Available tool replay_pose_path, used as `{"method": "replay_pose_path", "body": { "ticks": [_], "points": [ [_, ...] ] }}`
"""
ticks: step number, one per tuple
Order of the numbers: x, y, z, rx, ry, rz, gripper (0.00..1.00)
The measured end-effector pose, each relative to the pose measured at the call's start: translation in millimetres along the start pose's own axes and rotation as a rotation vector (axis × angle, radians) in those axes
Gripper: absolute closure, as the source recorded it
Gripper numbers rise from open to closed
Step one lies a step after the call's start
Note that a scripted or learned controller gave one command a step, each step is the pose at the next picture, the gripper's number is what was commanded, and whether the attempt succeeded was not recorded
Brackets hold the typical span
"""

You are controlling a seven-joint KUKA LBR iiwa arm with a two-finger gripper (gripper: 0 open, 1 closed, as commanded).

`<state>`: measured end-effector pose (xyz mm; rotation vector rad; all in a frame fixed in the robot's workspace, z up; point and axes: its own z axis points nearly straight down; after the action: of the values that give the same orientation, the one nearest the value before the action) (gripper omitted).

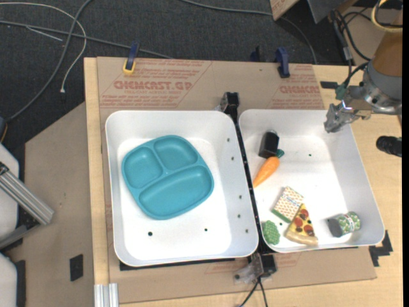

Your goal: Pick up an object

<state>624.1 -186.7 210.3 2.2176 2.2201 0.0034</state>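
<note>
Carrot (266,170): likeliest pick, lying in the right bin (358,171) close to its left wall, tip pointing down-left, its blunt end touching a black block (269,144).
Claw (335,119): at the right bin's upper right corner, hovering over the rim; whether it is open or shut cannot be told from this angle, and nothing is seen in it.
Arm (383,75): grey, reaching in from the right.
Nearest things: the black block and the carrot, both well apart from the claw, across the bare bin floor.
Farther things: a patterned card (287,203), a pizza slice toy (301,226), a green leafy piece (271,231) and a small green-and-white can (344,224) along the bin's lower edge.
Handling: the carrot looks like a light, stiff plastic toy with a smooth, tapering skin, so it may slip toward the thin end.
Hold: best taken across the thick middle, jaws set square to its long axis, clear of the block and the wall.
Left bin (121,235): holds a teal divided plate (167,175).
Desk (192,85): cardboard sheet under both bins.
</note>
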Motion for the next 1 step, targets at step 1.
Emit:
{"method": "replay_pose_path", "body": {
  "ticks": [1],
  "points": [
    [52.7, 11.0, -2.0, 0.001, 0.003, -0.005, 1.00]
  ]
}}
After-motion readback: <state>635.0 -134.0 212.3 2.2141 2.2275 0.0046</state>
